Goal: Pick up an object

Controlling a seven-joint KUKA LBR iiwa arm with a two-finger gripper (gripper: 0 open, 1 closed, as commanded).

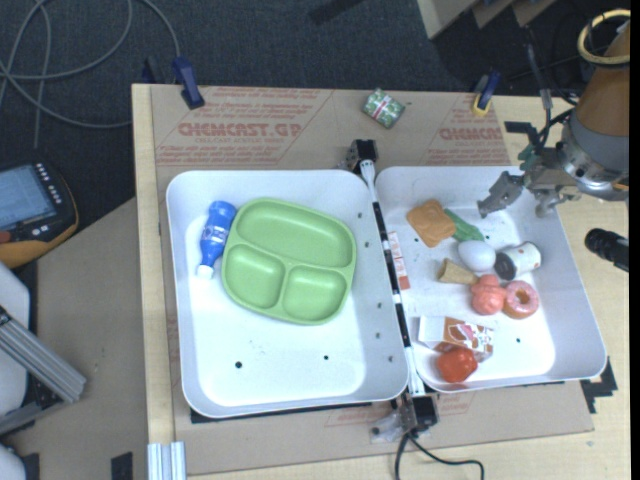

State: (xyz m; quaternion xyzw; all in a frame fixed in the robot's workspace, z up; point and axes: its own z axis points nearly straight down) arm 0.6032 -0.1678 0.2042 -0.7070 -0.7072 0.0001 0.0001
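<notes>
Claw spread, nothing grasped, over right bin far edge; toy food pile just below-left.

Toy food in right bin, fingers spread above

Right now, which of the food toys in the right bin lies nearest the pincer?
The orange-brown bread slice, at the far left of the pile. It lies closest to the pincer; the pink donut and red tomato sit much nearer the front.
</notes>
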